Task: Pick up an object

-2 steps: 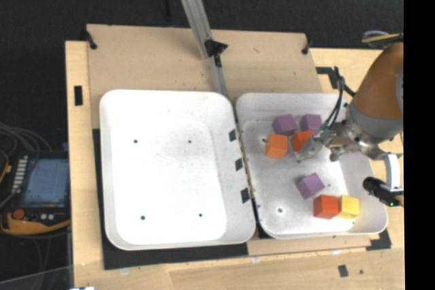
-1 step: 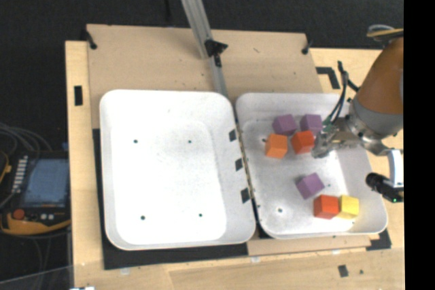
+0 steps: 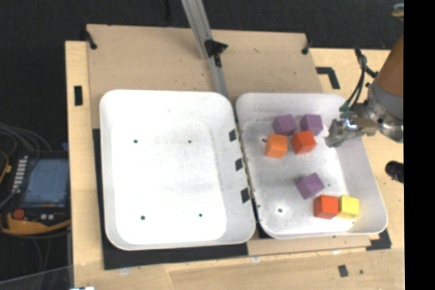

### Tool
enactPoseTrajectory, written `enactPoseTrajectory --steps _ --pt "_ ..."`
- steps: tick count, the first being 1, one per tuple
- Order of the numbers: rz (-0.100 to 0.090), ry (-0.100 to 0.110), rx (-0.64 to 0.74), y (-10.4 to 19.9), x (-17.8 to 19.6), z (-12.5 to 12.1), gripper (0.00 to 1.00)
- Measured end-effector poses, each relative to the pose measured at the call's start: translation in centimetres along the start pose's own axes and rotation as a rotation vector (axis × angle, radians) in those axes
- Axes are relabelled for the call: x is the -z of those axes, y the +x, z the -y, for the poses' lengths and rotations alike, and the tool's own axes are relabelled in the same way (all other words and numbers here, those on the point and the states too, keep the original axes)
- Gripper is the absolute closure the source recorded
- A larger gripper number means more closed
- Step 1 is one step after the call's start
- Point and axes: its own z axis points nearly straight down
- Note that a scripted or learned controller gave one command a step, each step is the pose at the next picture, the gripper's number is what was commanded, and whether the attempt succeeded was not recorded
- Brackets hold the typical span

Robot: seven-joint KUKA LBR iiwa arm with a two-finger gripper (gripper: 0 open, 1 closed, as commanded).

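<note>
No readable brand, label or writing is showing up anywhere, not even on the little blue-screened handheld pendant [image 3: 42, 188] sitting way off to the gripper's left, past both bins. The grey metal two-finger gripper [image 3: 338, 134] is hanging over the right shallow white plastic bin [image 3: 360, 166], near its right wall, and it's too small and blurry to tell how it's set; nothing is visibly sitting in it. Counting blocks, all in that right bin: seven small cubes total. Three purple ones: purple cube A [image 3: 285, 124] and purple cube B [image 3: 312, 123] sitting just left of the gripper, side by side, plus purple cube C [image 3: 310, 185] below and left of it. Three orange-ish ones: a lighter orange cube [image 3: 276, 145] and a red-orange cube [image 3: 303, 141] to the gripper's left, nearly touching, and another red-orange cube [image 3: 327, 206] well below it. One yellow cube [image 3: 349, 205] is touching that last one. The left shallow white plastic bin [image 3: 163, 166] is lying further left.
</note>
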Motion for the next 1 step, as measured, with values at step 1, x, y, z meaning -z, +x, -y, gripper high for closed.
enactPoseTrajectory --steps 1 --pt "0.0 0.0 0.006 -0.15 5.06 -0.21 1.0"
